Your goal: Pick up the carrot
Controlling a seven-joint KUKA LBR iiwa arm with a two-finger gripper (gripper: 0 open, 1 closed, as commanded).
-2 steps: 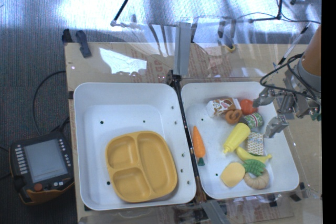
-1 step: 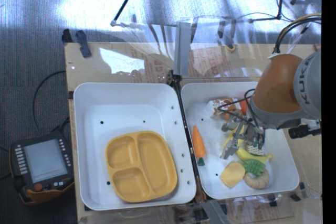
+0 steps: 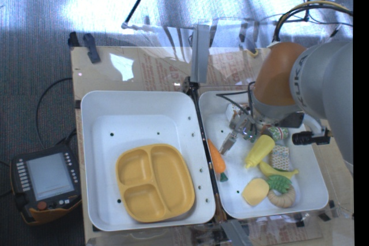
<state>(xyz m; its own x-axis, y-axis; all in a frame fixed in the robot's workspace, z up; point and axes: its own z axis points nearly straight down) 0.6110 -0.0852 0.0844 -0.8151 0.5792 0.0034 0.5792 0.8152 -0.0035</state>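
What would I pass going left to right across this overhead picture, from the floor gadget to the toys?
Handheld screen unit → yellow divided plate → carrot → claw → yellow bottle

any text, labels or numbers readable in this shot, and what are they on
"KUKA": partly seen, running sideways on the grey robot arm next to its orange band.
Reddish printed lettering on the tan cardboard sheet behind the two white bins: too faint and blurred to read.
Screen and buttons of the grey handheld control pendant on the floor to the left: too small to read.
Small patterned box among the toys in the right white bin: print not legible.
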